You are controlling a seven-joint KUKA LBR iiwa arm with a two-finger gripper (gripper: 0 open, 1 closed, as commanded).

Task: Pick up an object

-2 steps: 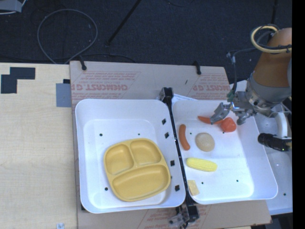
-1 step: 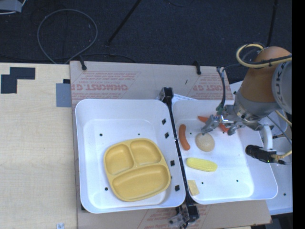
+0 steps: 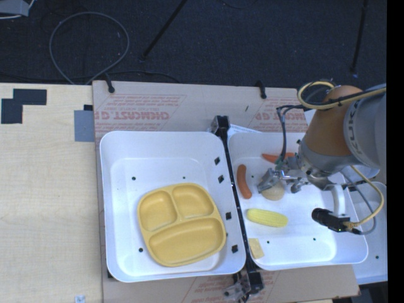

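Hovering over a pale round potato (image 3: 273, 193), the pincer (image 3: 270, 182) may be open; I cannot tell.

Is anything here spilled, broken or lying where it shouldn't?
Nothing stands out. The yellow divided plate lies flat in the left bin; the sausage, corn cob and a carrot lie loose in the right bin, near the gripper.

Gripper (image 3: 273, 182) low in right bin (image 3: 315, 257) beside sausage (image 3: 243, 181) and corn cob (image 3: 267, 218); yellow tray (image 3: 181, 223) in left bin (image 3: 120, 169).
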